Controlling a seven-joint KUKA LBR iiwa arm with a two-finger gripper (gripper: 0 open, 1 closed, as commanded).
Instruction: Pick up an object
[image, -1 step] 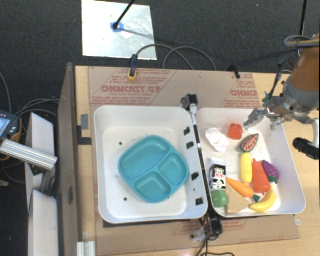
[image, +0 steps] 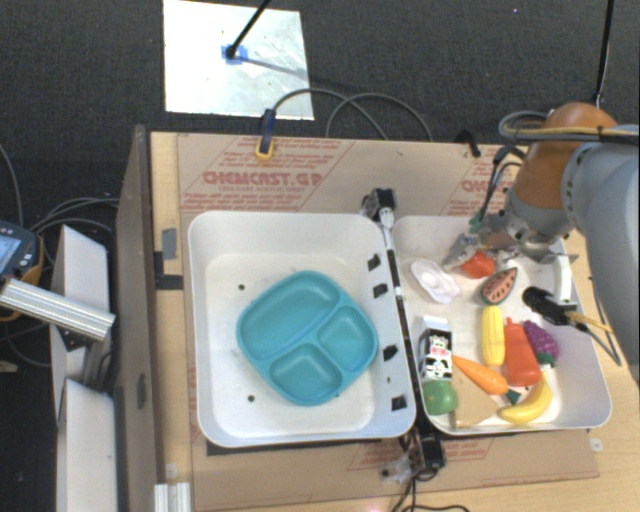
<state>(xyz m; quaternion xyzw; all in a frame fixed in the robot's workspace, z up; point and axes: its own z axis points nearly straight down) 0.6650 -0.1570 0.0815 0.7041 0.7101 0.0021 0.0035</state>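
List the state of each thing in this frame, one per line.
gripper: low in the right bin, at a red-orange toy; grasp unclear
blue divided plate: flat in the left bin
corn: lying in the right bin
carrot: lying beside the corn
banana: lying near the front wall
milk carton: lying against the dividing wall

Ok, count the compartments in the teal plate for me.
3. The teal divided plate lies in the left bin: one long compartment on its left, two smaller ones on its right and lower sides. Nothing covers it.
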